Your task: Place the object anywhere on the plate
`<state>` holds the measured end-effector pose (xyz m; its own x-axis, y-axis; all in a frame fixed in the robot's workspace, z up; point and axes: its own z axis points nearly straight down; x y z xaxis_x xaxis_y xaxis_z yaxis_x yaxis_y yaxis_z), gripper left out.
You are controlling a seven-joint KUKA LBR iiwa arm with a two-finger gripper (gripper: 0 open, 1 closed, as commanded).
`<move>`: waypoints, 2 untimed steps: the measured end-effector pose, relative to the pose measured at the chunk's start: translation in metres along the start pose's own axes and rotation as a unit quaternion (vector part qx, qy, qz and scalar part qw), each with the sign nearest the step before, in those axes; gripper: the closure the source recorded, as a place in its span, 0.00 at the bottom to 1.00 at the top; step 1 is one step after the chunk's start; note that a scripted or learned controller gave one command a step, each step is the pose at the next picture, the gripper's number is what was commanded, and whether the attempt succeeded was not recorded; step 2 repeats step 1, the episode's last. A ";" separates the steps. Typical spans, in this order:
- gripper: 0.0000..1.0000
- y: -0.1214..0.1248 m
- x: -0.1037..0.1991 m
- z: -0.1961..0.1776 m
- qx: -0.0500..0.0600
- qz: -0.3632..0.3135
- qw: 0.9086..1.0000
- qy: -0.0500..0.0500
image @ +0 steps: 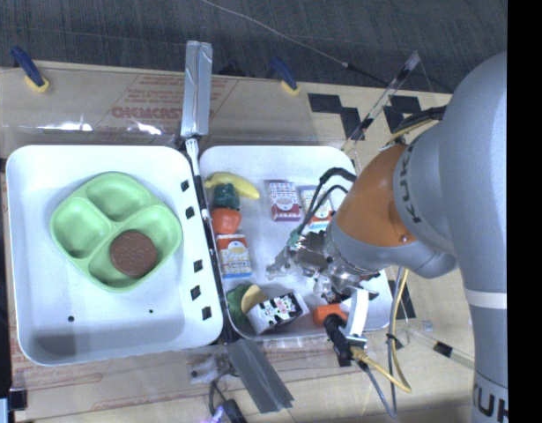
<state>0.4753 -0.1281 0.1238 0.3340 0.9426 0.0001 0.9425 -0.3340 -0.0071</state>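
Two white bins sit side by side on the tabletop (94,104), split by a divider with black marks. The left bin (41,307) carries a light green plate (77,227) with three compartments, placed toward the upper left of the bin floor. A round brown cookie-like piece (133,252) lies in the plate's lower right compartment; the other two compartments show bare green. The right bin (271,159) holds a cluster of small items: a yellow banana (232,184) at the upper left, just below it an orange bottle-shaped piece (225,218) with a darker top, then a small labelled carton (236,256) against the divider. A red-and-white packet (284,200) lies near the bin's upper middle. At the lower left corner sits a green and yellow fruit-like piece (244,297), touching a black-and-white patterned box (279,310). An orange item (328,313) shows at the lower edge, partly under the wrist hardware. The arm (464,174) comes in from the right, its orange band bulking over the right half of this bin. The gripper (299,258) points left and hangs low over the bin's middle; whether its fingers are spread or closed cannot be told, since the metal parts blur together. Nothing is visibly between them. Cables trail off the wrist toward the lower right.
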 end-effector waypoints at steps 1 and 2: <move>0.00 0.000 0.000 0.000 0.000 0.000 1.000 0.000; 0.00 0.000 0.000 0.000 0.000 0.000 1.000 0.000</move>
